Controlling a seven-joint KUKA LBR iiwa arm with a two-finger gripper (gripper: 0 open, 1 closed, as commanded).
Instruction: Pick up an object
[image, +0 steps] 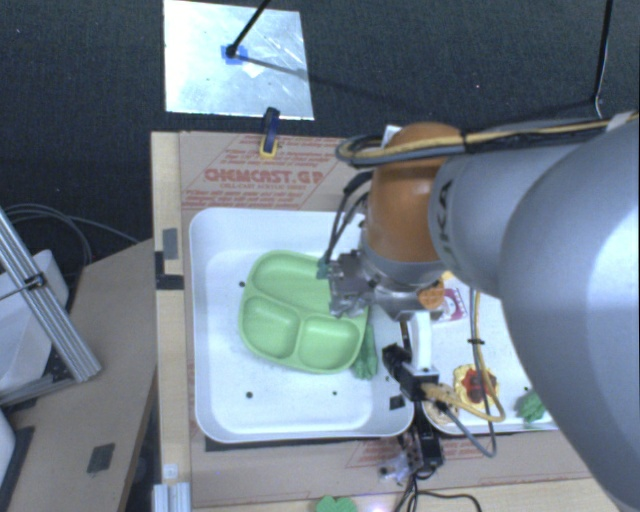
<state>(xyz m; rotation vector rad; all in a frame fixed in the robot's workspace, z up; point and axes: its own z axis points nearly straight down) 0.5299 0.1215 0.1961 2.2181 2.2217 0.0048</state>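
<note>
Hovering low over the green divided tray (297, 322) in the left white bin (225, 400), pincer (347, 295) poised at its near rim, grip state impossible to tell.

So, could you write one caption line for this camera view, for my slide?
Grey arm reaches over the left white bin, above a green divided plate.

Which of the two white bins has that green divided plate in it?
The left bin, lying beneath the tool. The green divided plate lies in it; the right bin is mostly hidden by the arm.
</note>
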